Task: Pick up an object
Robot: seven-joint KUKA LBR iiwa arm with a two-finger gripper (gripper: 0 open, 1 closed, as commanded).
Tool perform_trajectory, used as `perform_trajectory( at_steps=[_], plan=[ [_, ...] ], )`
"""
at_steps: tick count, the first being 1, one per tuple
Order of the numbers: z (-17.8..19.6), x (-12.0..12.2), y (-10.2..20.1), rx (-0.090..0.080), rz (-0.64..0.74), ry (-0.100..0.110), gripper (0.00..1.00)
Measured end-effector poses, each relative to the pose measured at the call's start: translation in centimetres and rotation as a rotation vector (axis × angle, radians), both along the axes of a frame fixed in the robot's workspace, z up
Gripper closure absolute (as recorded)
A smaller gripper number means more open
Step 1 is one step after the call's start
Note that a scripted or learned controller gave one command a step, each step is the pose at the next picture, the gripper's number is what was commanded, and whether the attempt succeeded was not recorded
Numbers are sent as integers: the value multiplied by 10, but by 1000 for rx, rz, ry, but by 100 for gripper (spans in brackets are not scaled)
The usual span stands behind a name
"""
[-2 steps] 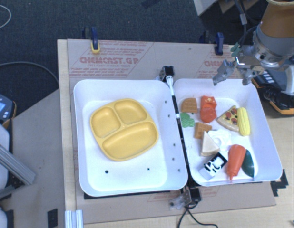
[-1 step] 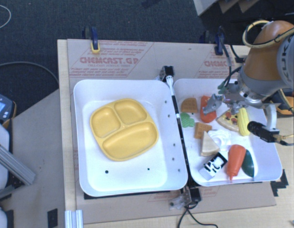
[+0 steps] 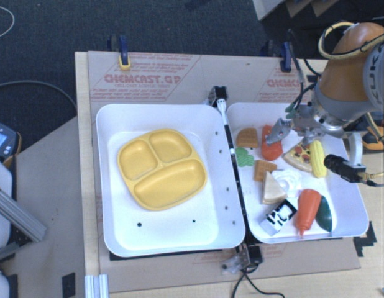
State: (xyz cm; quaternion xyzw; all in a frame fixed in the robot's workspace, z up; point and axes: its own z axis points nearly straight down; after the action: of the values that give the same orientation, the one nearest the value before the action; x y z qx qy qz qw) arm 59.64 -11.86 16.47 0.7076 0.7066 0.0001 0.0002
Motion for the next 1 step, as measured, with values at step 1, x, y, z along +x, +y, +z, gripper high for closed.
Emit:
perform_trajectory(
  at_steps=[1],
  plan=[
    [-77,-28,27,4,1,12,0]
  ],
)
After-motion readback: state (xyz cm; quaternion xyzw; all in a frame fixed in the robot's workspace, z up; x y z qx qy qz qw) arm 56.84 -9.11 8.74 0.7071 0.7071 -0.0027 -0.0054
